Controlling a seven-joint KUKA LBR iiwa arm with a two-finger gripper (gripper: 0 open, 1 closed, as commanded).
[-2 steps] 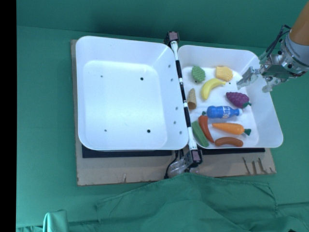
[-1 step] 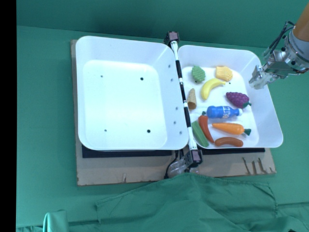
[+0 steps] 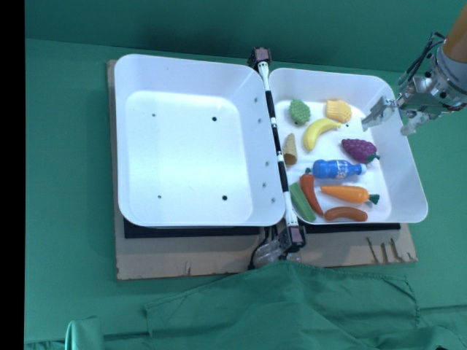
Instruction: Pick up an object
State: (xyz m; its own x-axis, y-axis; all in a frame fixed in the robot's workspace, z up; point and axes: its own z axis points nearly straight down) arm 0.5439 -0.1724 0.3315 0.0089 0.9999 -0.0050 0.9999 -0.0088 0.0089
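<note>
Tool (image 3: 394,117): I see it at the right edge of the frame, over the upper right rim of the right bin (image 3: 408,168); its two fingers stand apart, open, with nothing between them.
Nearest item: purple grapes (image 3: 359,149), just below and left of the tool, near the bin's right wall.
Next out: yellow corn piece (image 3: 338,111) and banana (image 3: 320,132), in the upper middle of that bin; the two lie close together.
Further left: green lumpy fruit (image 3: 299,111) and a tan cone (image 3: 290,149) near the divider.
Lower group: blue bottle (image 3: 337,169), carrot (image 3: 351,194), brown sausage (image 3: 346,214), red pepper (image 3: 311,194) and a green vegetable (image 3: 300,202), packed near one another.
Left bin (image 3: 139,122): fills the left centre of the frame, holding no toys.
Table (image 3: 66,159): green cloth all around.
Task thing: any one of the toys; all rest in the right bin, none lifted yet.
Risk, rim: I judge a straight descent from here could land a finger on the bin's edge or sloped wall.
Risk, grapes: so near the wall, one finger may find no room.
Risk, crowding: in the lower group, fingers could nudge a neighbour or catch two at once.
Risk, shape: rounded, smooth toys may squirt out on closing.
</note>
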